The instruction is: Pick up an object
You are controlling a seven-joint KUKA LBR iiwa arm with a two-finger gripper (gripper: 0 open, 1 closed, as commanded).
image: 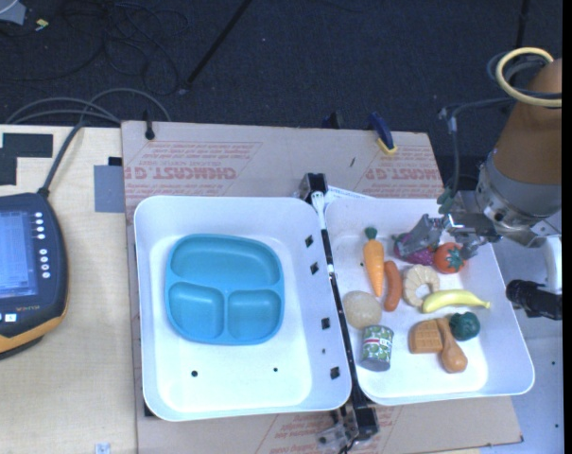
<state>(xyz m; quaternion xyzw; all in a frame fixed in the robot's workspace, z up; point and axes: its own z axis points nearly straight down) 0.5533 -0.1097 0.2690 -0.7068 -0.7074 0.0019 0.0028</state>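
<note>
The right bin (512, 372) sits toward the desk's right edge and is crowded, while the left bin (158, 301) carries a blue tray (225, 287). The arm (531, 149) reaches in over the right bin's far right corner, and its pincer (443, 239) hangs low just above a purple piece (416, 251) and a tomato (448, 258); how far open it is I cannot tell, and nothing shows gripped in it. The likeliest failure, I judge, is closing on two touching toys at once, since the tomato, the banana (454, 300) and the shell-like piece (421, 283) lie packed together, so a round one could squirt sideways.
</note>
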